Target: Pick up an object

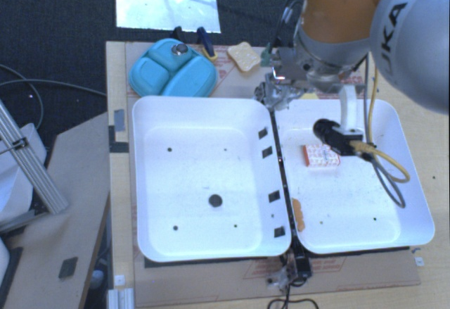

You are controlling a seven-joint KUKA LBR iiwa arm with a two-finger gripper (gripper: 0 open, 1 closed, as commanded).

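1. The arm (365,12) reaches in from the upper right, its orange band above the grey wrist, and hangs over the far end of the divide between the two bins.
2. The gripper (275,95) sits low at the far rim, where the left bin (151,117) and right bin (415,216) meet.
3. I cannot tell how its fingers stand; the metal parts there are too small and cluttered to read. Nothing shows between them.
4. A red and white block (321,156) lies flat in the right bin, near its middle, well apart from the gripper.
5. A black fitting (330,133) on a white bracket hangs just beyond the block, with a yellow cable (390,167) looping off to the right over the bin.
6. A small orange piece (298,214) lies in the right bin against the wall by the divide, near the front.
7. A small dark disc (215,200) lies in the left bin, toward the front and about midway across.
8. Behind the bins, on the bench, rests a blue tray (173,70), with a tan sponge-like piece (244,56) to its right.
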